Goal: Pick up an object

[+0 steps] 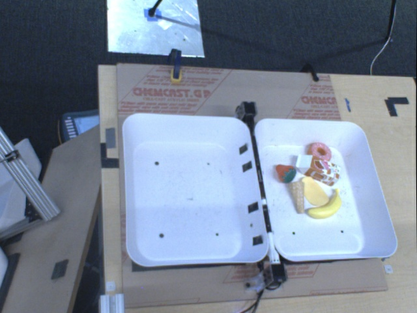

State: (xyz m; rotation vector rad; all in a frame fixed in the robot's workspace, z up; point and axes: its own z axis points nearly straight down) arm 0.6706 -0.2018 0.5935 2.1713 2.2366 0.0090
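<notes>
Claw's state, released or clenched, I cannot tell. Judging by the toys lying clustered mid right bin (374, 175), the approach is still ahead: banana (324, 207) nearest, then cone (298, 195), doughnut (319, 151) toward the far edge. Next: descend squarely over one, likely the banana.

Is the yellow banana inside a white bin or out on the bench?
Inside. The banana lies on the floor of the right bin, within its walls, beside the other toy food.

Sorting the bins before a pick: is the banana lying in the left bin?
No. The banana lies in the right bin, at the near edge of the toy food pile beside the cone.
</notes>
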